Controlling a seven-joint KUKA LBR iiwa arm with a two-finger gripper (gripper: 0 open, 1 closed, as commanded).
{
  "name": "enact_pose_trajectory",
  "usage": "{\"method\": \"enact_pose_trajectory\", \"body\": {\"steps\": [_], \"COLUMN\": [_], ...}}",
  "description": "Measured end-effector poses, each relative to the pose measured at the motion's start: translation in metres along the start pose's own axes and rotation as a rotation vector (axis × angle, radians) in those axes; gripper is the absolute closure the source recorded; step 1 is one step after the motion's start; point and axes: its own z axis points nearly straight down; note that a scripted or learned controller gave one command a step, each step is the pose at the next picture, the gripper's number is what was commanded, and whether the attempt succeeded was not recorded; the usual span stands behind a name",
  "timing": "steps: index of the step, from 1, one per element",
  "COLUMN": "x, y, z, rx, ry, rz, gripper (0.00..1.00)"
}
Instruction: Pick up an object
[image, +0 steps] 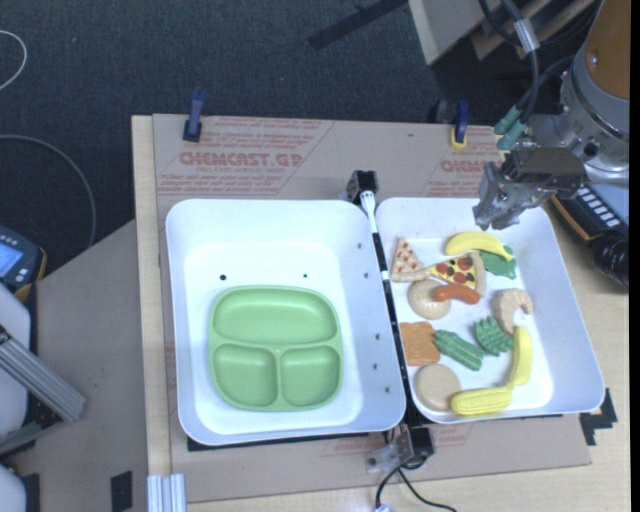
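Two bins: I see the left bin (190, 300) and the right bin (570, 330) side by side on the bench, rims touching along the middle.
Left bin: it holds a green tray (275, 347) with three compartments, lying flat near the centre.
Right bin: I count a heap of toy food here, the things to pick from. A banana (478, 243) lies nearest the far wall, a pizza slice (405, 260) to its left, a second pizza piece (455, 268) just below the banana.
More food: a cracker (420, 343), a green pod (459, 350), a round cookie (437, 385) and a corn cob (481, 401) sit toward the near side.
Arm: it comes in from the right, over the far right corner of the right bin.
Gripper: the gripper (495, 215) points down just above and beside the banana's far end. I see nothing between its fingers. From this slant I cannot tell how far apart they stand, or whether they touch the banana.
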Motion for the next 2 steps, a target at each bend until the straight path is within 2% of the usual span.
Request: {"method": "enact_pose_trajectory", "body": {"steps": [1, 2], "x": [0.016, -0.011], "y": [-0.001, 0.001], "z": [0.169, 0.088], "rx": [0.016, -0.013], "ry": [-0.004, -0.003], "rz": [0.018, 0.022], "gripper": [1.0, 1.0]}}
